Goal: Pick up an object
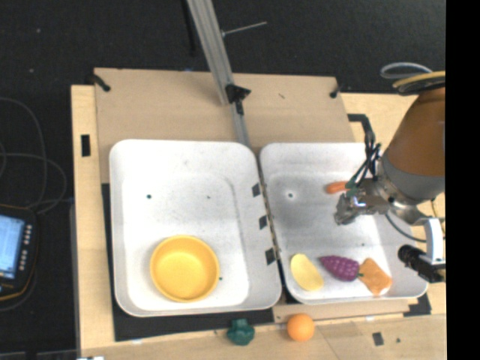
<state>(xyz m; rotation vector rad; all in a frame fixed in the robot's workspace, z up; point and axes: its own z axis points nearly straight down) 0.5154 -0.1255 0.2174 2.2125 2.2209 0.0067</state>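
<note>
1. The grey arm (420, 152) with its orange band enters from the right, wrist bent downward and leftward.
2. The gripper (346, 210) hangs low, left of and below the wrist.

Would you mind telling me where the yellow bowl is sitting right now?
The yellow bowl sits in the left bin, in its near part by the front rim, well apart from the purple toy in the right bin.
</note>
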